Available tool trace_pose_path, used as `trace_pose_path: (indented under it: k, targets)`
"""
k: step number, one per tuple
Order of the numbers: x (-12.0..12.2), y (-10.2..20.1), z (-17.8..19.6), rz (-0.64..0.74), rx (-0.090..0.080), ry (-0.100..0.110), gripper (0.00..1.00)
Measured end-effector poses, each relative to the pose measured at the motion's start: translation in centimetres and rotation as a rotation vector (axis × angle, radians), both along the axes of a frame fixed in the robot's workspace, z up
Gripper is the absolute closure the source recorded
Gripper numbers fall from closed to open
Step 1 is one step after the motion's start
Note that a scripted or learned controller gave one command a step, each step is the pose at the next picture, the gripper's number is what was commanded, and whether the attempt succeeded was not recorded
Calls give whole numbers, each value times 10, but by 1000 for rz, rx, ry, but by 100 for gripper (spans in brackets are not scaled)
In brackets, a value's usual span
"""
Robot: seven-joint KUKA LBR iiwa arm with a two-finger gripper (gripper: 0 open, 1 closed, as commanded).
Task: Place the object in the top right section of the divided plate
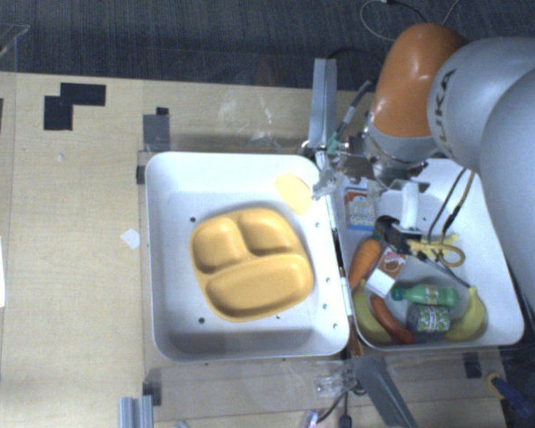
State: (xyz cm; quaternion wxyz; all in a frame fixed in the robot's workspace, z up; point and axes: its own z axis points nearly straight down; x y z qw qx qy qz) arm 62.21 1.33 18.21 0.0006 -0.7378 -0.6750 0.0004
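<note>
A yellow divided plate (250, 261) lies in the middle of the left bin (165, 328), with two small sections on its far side and one long section in front. All three sections look bare. A flat pale yellow piece (292, 191) lies on the bin floor just beyond the plate's top right section, near the bin's far right corner. My gripper (394, 190) hangs over the far part of the right bin (504, 315), to the right of the pale piece and across the wall between the bins. The wrist hides what is under it.
The right bin holds a carrot (366, 259), a green bottle (425, 294), a banana (468, 321), a red sausage (388, 317), yellow-handled scissors (432, 252) and a printed packet (360, 210). A metal post (323, 105) rises between the bins at the back.
</note>
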Motion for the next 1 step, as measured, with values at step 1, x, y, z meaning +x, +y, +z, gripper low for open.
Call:
trace_pose_path:
  k: [1]
  targets:
    - [1,1,8,1,1,2,100]
